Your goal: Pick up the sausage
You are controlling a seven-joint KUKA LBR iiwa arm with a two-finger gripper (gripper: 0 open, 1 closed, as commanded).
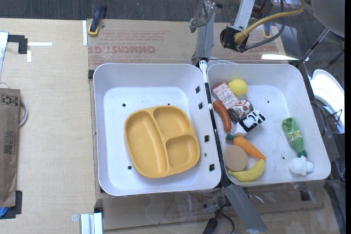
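The sausage is a reddish-brown link lying lengthwise in the right bin, close to its left wall. A red and white packet touches its far end and a black and white carton lies just to its right. My gripper hangs high over the far end of the wall between the two bins, well behind the sausage and apart from it. Nothing is visibly held in it.
The right bin also holds a lemon, a carrot, a tan round disc, a banana, a green bottle and a white lump. A yellow divided plate sits in the left bin.
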